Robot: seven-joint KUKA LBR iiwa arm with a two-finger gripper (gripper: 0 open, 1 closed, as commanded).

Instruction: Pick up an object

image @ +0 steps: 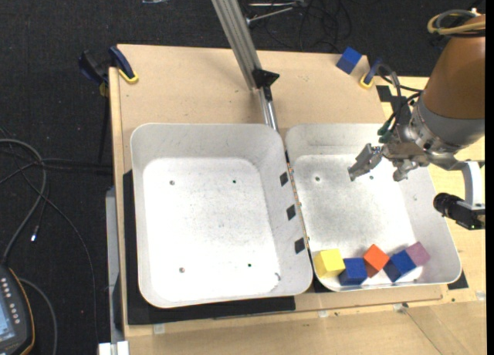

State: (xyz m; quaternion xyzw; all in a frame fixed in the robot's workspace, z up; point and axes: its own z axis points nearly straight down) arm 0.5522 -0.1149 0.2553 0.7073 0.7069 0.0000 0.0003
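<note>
Camera view, one frame from above at a slant. Wooden bench (201,91) bearing two shallow white plastic bins side by side: left white bin (147,191), right white bin (324,141). Grey arm with an orange band (461,60) enters from the right and hangs over the upper part of the right white bin. Two-finger gripper (382,165) sits at the arm's end, its two dark fingers spread apart with bare bin floor showing between them; nothing lies between the fingers. Task objects, five small blocks clustered along the near edge of the right white bin, well apart from the gripper and below it in the frame: yellow cube (329,261) at the left end; dark blue cube (354,270) just beside it; orange cube (376,258) touching or nearly touching that blue one; second blue cube (399,264) to its right; pale purple cube (417,253) at the right end near the bin corner. Loose blue block (350,59) rests on the bench's far right corner, outside both bins. Slanted grey metal pole (231,21) crosses the top of the frame down to the gap between the bins.
</note>
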